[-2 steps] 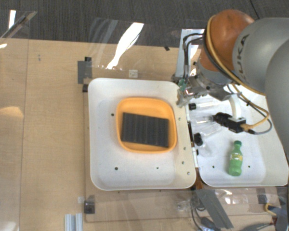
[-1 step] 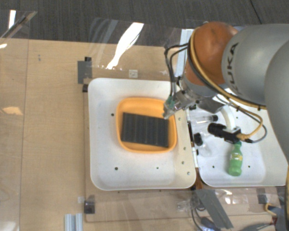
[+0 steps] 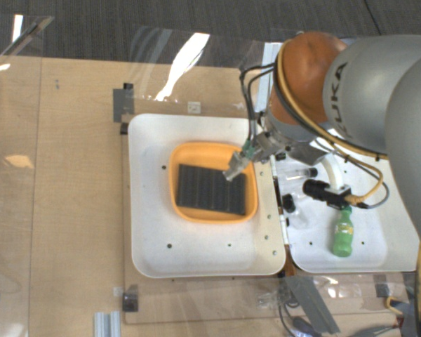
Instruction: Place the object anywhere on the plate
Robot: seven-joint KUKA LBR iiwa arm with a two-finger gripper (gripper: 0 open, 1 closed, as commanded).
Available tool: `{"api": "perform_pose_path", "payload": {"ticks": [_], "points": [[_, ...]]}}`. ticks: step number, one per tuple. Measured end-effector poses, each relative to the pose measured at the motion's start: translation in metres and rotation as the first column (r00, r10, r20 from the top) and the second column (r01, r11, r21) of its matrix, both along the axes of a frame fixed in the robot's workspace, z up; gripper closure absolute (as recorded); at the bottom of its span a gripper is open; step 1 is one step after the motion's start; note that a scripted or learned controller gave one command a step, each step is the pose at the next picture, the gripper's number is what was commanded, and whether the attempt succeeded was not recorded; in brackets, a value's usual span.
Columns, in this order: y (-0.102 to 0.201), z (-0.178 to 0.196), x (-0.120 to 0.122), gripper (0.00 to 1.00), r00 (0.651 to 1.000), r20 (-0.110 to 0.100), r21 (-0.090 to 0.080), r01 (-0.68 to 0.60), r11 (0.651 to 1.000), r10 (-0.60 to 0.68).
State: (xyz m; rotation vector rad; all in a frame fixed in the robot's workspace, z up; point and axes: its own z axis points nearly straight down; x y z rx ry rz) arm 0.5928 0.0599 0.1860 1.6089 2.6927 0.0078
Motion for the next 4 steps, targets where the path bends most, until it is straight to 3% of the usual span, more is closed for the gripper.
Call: {"api": "perform_pose_path", "payload": {"ticks": [1,2,3,4], "points": [[0.001,0.012,0.002,1.0,1.0,0.007,0.002,-0.002,1.0,0.002],[0.001,0.012,0.002,0.0,1.0,0.007,0.002,-0.002,1.0,0.002],[0.002,0.024,0.004,1.0,1.0,0.014,0.004,-0.003,1.0,0.003],[0.002,0.024,0.004,0.0,1.0,0.014,0.004,-0.003,1.0,0.003]]}}
